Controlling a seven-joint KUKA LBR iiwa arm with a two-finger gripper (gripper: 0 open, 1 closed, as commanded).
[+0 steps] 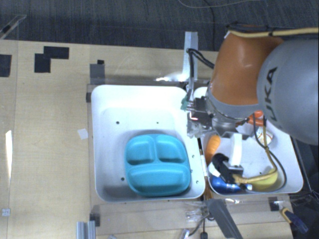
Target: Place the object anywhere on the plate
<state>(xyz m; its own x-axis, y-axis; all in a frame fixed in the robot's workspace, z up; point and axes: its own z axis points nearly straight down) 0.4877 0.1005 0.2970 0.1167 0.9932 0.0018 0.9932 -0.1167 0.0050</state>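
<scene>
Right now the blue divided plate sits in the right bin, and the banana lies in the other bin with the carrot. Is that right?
Not quite: the camera view shows the blue divided plate in the left bin. The banana and carrot lie in the right bin.

Two shallow white bins sit side by side on the pale wooden counter (45,148): the left bin (107,133) lies to the left of the hand, the right bin (291,176) below and to its right. In the right bin, a yellow banana (264,180) lies just beneath the hand along the near wall, a blue object (224,185) sits beside it at the bin's near-left corner, and an orange object (213,146) rests just left of the hand. Black squares (50,59) mark the counter far to the left, and a thin cable (234,1) loops over the dark floor beyond.
</scene>
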